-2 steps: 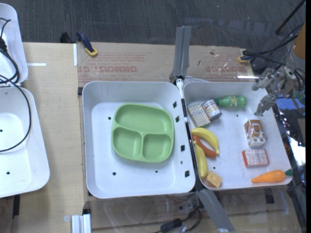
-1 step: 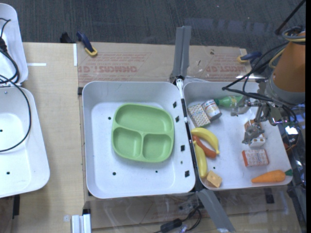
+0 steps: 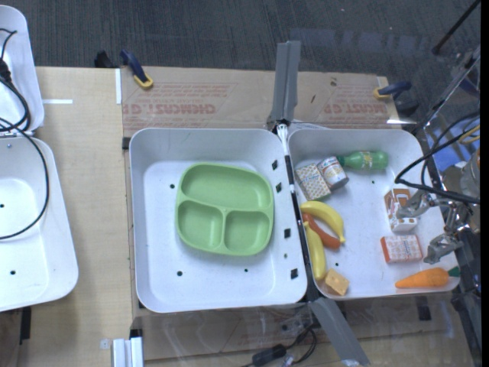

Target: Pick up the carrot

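Smooth tapered orange carrot (image 3: pixel 422 279) beside metallic hand (image 3: pixel 442 245), grip state unclear.

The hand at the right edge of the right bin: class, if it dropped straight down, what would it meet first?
Probably the carrot, lying just below and left of the hand on the right bin floor. Depth is unclear; it might miss.

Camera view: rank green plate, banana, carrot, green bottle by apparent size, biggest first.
1. green plate, by far the largest.
2. banana.
3. carrot and green bottle: they look about alike in length, so no ranking between them; the bottle also sits farther from the camera.
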Available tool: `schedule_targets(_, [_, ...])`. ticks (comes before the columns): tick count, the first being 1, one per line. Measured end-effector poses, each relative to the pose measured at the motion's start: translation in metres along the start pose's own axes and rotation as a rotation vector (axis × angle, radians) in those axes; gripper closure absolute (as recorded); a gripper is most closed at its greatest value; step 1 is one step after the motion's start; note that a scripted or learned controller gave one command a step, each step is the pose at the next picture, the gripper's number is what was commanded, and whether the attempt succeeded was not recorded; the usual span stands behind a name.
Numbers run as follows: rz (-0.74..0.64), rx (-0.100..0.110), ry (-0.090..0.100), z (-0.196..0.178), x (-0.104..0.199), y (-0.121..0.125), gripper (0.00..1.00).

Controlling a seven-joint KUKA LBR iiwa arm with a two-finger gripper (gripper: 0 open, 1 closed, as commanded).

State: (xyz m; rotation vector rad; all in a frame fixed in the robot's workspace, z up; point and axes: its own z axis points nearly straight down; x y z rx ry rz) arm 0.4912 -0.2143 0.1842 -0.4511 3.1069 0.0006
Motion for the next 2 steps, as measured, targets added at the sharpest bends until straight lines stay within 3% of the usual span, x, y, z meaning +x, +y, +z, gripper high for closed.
schedule_targets(1, [-0.096, 0.004, -0.010, 0.0902, 0.0030, -0.0045, 0.00])
schedule_targets(2, [-0.241, 0.005, -0.007, 0.0904, 0.0029, -0.0050, 0.00])
